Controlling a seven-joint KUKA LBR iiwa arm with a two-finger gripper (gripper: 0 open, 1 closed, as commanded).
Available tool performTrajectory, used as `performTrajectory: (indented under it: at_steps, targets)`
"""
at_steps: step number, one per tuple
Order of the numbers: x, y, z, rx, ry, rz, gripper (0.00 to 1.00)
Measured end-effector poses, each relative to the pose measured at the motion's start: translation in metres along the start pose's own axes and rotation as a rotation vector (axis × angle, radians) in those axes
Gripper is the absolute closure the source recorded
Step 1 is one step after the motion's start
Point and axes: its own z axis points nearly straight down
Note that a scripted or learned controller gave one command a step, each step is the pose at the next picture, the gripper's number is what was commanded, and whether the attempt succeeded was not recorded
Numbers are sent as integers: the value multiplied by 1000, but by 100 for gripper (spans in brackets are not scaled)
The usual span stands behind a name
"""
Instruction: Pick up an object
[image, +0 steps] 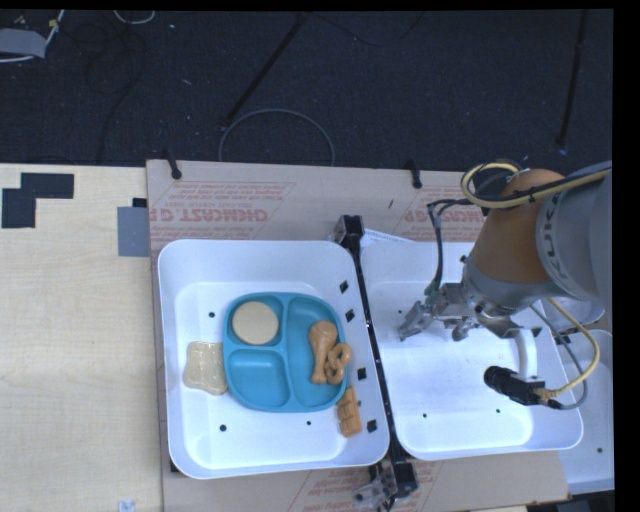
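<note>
small tan piece at near edge of left bin, beside blue tray. pretzel and round cracker in tray. gripper over right bin, spread, nothing between. pick not yet made; all left.

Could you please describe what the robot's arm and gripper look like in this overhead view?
The grey cylindrical arm carries an orange band above the wrist. Yellow and black cables loop beside the band, and another yellow cable trails below. The small grey metal two-finger gripper ends in thin fingers.
</note>
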Motion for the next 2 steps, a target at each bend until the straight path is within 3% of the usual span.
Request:
performTrajectory:
  at_steps: [1,2]
  targets:
    - [1,0,25,-1,-1,-1,0]
    - [0,0,13,-2,-1,4,100]
